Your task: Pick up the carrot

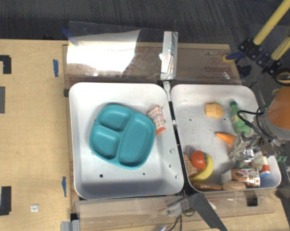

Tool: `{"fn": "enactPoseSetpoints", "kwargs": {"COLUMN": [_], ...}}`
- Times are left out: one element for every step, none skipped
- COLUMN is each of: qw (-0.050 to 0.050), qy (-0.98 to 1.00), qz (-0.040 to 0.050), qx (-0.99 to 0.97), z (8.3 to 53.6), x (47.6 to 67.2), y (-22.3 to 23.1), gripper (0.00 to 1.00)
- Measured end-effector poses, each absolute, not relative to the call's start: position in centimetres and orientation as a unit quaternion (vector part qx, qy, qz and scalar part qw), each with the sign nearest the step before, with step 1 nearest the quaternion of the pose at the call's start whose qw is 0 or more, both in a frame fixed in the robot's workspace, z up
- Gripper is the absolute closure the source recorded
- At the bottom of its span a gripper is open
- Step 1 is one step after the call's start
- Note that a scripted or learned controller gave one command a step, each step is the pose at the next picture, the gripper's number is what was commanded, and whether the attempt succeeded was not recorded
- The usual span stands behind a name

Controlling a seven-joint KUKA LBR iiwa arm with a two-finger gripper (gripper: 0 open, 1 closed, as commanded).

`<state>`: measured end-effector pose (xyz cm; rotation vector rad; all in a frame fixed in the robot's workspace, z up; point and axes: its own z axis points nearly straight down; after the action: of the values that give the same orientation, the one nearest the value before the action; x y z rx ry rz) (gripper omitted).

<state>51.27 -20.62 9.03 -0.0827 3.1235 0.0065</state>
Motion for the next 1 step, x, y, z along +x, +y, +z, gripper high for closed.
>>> {"fn": "enactPoseSetpoints", "kwargs": {"qw": [0.007], "qy": [0.986], "qz": [0.0], "qx": [0.166], "z": [8.96], "x": [58.12], "y": [-21.11], "gripper": [1.0]}}
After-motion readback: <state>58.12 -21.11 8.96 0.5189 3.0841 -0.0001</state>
